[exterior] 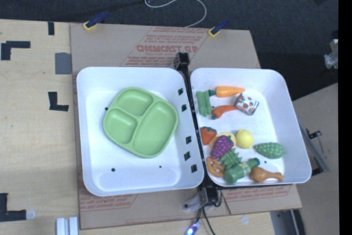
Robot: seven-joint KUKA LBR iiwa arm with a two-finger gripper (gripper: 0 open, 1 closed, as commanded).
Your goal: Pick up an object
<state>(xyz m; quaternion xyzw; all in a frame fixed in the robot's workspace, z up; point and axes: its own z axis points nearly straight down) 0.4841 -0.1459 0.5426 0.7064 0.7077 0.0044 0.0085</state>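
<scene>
I log the right bin: yellow lemon at centre. Touching its left, purple grapes; right of it, green leafy piece; above, red-spotted can and carrot. Left bin holds green divided plate. Gripper state: I cannot tell.
</scene>
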